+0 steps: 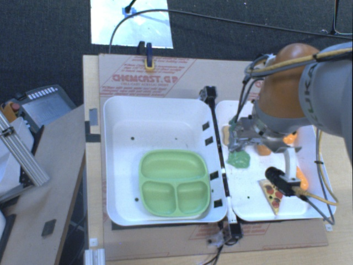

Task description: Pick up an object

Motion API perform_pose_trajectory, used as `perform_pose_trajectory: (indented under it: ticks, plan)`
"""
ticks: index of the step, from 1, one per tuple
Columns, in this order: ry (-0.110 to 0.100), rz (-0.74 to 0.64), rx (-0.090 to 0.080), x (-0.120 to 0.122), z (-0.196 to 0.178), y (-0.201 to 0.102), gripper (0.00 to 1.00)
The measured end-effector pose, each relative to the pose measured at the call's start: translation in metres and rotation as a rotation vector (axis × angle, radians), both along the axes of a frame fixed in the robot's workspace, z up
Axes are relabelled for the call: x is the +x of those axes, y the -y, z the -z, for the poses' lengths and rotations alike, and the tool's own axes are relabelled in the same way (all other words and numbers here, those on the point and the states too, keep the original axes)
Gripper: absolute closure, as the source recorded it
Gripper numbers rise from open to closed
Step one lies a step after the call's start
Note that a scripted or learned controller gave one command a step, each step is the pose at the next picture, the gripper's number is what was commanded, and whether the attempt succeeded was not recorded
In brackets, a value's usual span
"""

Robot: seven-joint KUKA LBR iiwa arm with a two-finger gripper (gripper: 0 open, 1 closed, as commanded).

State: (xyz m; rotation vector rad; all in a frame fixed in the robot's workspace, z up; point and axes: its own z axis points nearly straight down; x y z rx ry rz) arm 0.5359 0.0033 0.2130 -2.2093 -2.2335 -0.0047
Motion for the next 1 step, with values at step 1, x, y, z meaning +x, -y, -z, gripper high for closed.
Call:
perform_pose_trajectory:
  ticks: [1]
  plan:
    - [0.001, 0.001, 0.000, 0.0113, -0.0115, -0.0515, 1.00]
